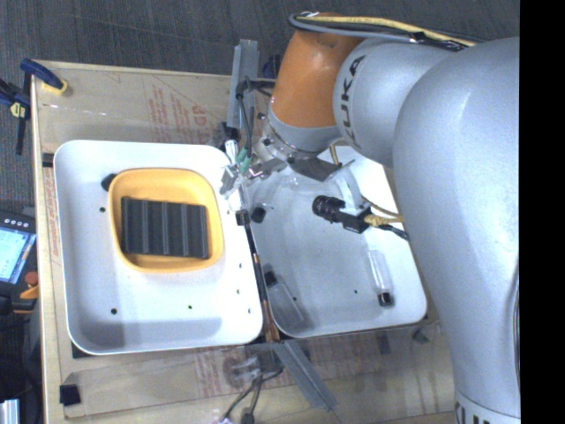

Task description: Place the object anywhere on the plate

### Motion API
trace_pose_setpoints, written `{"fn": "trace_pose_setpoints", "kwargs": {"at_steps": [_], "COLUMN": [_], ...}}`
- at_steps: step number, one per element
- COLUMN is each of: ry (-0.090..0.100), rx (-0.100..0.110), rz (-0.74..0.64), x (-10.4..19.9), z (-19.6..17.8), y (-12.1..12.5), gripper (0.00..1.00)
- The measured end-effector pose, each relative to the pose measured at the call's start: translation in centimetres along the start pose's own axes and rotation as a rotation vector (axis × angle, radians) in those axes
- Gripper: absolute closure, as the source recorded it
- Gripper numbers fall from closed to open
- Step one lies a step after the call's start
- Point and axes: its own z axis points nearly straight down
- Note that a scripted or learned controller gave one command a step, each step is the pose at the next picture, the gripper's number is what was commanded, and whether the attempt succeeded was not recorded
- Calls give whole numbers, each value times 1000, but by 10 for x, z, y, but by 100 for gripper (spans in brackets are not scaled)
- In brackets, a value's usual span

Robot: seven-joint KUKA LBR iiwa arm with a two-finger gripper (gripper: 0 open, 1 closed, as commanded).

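Clear tube (379,275) lying in right bin (335,321), well apart from yellow plate (164,184) in left bin; looks light, stiff, slick, likely rolls; take mid-length, across width. Gripper (240,171) near divider, grip state: cannot tell

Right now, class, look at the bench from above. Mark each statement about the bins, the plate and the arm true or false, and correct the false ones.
1. The yellow plate lies in the left bin. True.
2. The plate is round and blue. False: it is squarish and yellow, with a dark ridged centre.
3. A clear tube lies in the right bin. True.
4. The tube rests on the plate. False: it lies in the other bin.
5. The pincer is near the bins' shared edge. True.
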Motion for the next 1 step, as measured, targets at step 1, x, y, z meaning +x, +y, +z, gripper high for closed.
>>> {"fn": "trace_pose_setpoints", "kwargs": {"at_steps": [1], "ry": [0], "rx": [0], "rz": [0], "x": [0], "z": [0], "y": [0], "gripper": [0]}}
